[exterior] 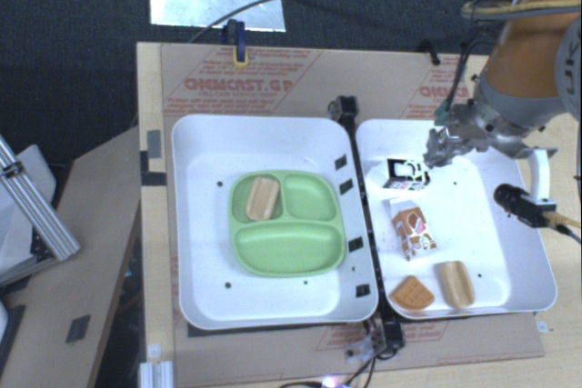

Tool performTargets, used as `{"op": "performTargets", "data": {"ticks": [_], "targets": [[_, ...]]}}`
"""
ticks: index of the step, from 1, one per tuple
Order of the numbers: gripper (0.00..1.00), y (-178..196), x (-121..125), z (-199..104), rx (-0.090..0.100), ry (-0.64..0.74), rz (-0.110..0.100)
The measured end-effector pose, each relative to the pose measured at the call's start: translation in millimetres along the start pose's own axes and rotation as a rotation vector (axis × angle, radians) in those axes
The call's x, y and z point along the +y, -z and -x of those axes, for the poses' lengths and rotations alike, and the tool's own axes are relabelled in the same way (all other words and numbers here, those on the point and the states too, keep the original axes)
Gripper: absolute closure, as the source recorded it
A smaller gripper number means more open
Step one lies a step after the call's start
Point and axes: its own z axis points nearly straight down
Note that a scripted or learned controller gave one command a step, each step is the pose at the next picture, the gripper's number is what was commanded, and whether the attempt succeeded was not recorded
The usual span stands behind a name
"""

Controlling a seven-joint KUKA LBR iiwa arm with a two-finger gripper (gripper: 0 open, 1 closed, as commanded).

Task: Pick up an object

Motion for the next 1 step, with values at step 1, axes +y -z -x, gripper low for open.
{"op": "performTargets", "data": {"ticks": [1], "targets": [[1.00,0.9,-10.1,-56.7,0.000,0.000,0.001]]}}
